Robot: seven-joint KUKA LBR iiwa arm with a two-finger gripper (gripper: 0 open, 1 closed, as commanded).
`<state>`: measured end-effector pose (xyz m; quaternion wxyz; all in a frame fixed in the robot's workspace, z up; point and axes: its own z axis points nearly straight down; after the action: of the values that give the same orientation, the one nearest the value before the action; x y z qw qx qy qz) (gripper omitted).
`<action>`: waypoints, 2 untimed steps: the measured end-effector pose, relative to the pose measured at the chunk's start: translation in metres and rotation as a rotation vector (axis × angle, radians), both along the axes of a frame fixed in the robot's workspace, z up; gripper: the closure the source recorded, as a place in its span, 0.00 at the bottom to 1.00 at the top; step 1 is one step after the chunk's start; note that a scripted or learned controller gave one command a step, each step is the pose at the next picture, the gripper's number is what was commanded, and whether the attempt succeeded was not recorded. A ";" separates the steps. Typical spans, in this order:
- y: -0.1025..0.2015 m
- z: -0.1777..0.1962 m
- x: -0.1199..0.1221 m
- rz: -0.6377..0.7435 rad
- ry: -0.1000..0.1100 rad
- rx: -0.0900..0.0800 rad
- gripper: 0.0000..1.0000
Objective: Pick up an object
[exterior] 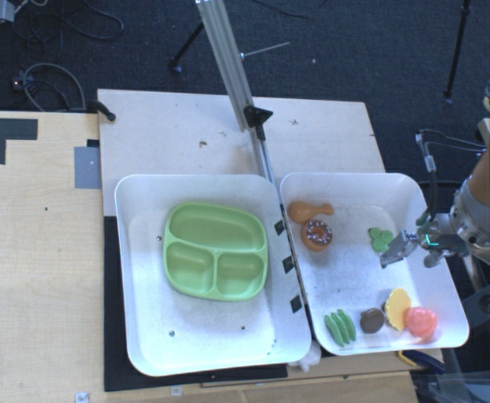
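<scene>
The right white bin [358, 190] holds several toy foods. An orange-brown drumstick [309, 211] and a chocolate donut [316, 235] lie at its upper left. A green leafy piece [380, 240] sits at mid right. Along the front lie green beans [340, 327], a brown lump [372, 320], a yellow piece [397, 306] and a pink-red piece [421, 322]. My gripper [414, 255] hangs low over the bin's right side, open, with nothing between its fingers. Its left finger [393, 254] is just right of the green leafy piece.
The left white bin [136, 309] holds a green divided plate [216, 251]. A metal rail [232, 65] slants down to the divider between the bins. The bench's wooden top [35, 259] lies to the left. The arm enters at the right edge.
</scene>
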<state>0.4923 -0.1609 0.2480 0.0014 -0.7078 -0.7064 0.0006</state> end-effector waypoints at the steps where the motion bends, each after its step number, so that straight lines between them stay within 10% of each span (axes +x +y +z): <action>1: -0.002 -0.052 0.010 -0.001 0.000 0.000 0.00; 2: 0.000 -0.116 0.006 0.000 0.006 0.002 0.00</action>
<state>0.4987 -0.1613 0.1319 0.0043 -0.7078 -0.7064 0.0020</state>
